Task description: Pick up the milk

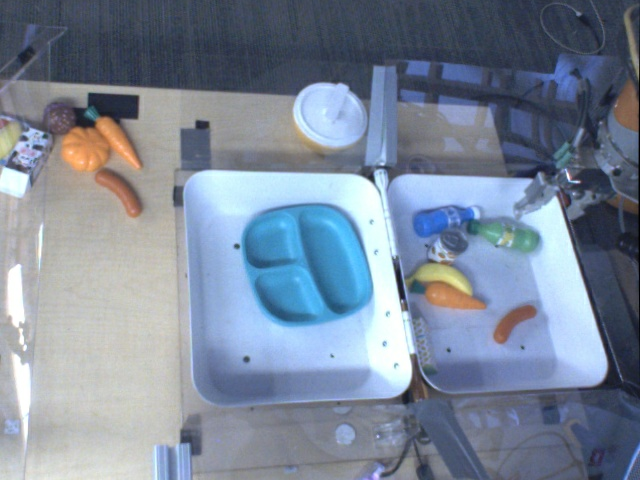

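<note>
The claw (532, 196) stands at the upper right corner of the right bin (590, 363), just above the rim, with one pale finger reaching down and to the left. How far it is open I cannot tell, and nothing is seen between its fingers. The arm (618, 128) comes in from the right edge, grey with an orange band.

Just beside the claw tip, a green bottle (505, 234) lies on its side in the right bin. To its left lies the milk (444, 218), a blue bottle with a white cap. Its long axis runs nearly left to right, a little tilted, and the cap end points to the right and slightly upward, toward the green bottle. Below the milk there is a small round can (453, 242), touching or almost touching it. Further down lie a banana (443, 276), a carrot (455, 297) and a red sausage (514, 322).

The left bin (215, 368) holds a blue divided plate (305, 263). On the worktop (90, 328) behind the bins stands a white lidded cup (330, 116), and far left lie more toy vegetables (100, 148).
</note>
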Robot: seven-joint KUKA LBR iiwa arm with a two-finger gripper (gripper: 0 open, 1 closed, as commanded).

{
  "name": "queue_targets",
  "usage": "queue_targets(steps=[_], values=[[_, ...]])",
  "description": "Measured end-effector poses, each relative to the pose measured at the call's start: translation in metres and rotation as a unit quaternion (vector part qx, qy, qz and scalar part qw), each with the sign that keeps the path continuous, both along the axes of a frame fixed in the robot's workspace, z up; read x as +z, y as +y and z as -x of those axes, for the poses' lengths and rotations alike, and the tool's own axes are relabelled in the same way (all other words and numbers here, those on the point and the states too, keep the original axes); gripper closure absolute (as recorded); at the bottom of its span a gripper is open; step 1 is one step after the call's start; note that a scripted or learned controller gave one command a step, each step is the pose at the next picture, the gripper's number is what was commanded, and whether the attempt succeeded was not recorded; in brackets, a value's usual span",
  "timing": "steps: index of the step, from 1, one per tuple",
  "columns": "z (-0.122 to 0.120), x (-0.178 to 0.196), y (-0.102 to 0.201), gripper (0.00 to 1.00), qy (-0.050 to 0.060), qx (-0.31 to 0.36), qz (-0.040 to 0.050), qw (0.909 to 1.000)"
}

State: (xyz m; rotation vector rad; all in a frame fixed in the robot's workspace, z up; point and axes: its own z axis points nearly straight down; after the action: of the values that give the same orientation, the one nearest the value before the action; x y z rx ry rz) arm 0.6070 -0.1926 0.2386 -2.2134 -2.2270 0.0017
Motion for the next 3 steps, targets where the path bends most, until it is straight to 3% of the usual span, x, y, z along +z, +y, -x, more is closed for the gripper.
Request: queue_targets(steps=[1, 2, 3], values=[[-0.048, -0.071, 0.010, 0.00, -0.001, 0.078, 0.0004, 0.9970], [-0.066, -0.112, 0.087, 0.00, -0.007, 0.194, 0.0017, 0.9811], [-0.062, -0.143, 0.057, 0.00, 0.006, 0.353, -0.0041, 0.9355]])
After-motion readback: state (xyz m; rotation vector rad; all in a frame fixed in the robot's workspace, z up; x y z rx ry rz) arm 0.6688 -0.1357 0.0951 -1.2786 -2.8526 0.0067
